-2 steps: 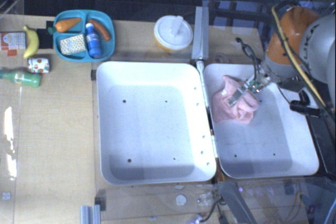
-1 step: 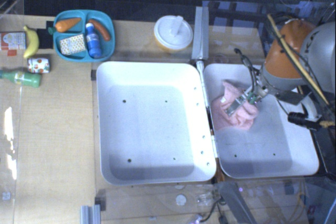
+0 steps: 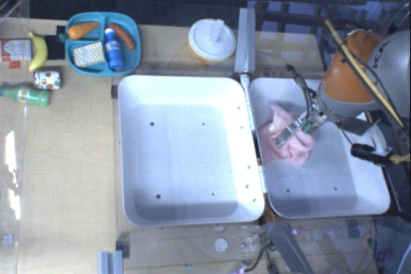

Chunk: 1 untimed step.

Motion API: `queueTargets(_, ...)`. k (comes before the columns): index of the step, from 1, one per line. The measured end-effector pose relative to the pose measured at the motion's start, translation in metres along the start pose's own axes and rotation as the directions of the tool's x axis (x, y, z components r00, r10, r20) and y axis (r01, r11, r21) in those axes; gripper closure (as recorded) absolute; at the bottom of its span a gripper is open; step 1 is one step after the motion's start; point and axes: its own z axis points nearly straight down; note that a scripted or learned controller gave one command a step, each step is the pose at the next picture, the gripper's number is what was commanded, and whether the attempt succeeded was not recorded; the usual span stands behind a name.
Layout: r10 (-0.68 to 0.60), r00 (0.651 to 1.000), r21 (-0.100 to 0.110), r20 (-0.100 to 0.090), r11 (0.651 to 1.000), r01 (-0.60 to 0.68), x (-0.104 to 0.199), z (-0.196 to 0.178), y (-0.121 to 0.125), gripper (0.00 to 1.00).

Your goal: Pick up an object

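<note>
**Gripper down on the pink cloth in the right bin**

Nearest to me, the front rim of the right bin [image 3: 334,210] runs along the bench edge, and just beyond it sits the only thing inside: a crumpled pink cloth [image 3: 290,144], lying toward the bin's left wall, close to the divider.

From the right, the grey arm with its orange band reaches in, and the gripper [image 3: 297,128] is low over the cloth, its tips at the fabric's upper folds. Whether those tips are spread or pinched I cannot tell from where I stand; the cloth hides them.

I judge this to be the grasp step, not the lift. The next move calls for a firm close on a bunched fold, then a straight rise; soft fabric may slip out or trail.

Little stands in the way. The left bin [image 3: 186,151] has nothing to snag on. Well apart, on the far left of the bench, sit a blue tray [image 3: 131,48] of toy food, a banana [image 3: 38,51], a small can [image 3: 47,79], a green bottle [image 3: 26,95], and a white lidded cup [image 3: 212,40] farther right.
</note>
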Motion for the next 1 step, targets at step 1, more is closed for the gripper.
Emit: queueTargets(1, 0.272, 0.962, 0.006, -0.004, 0.962, -0.272, -0.0188, 0.0023, 0.0463, 0.00)
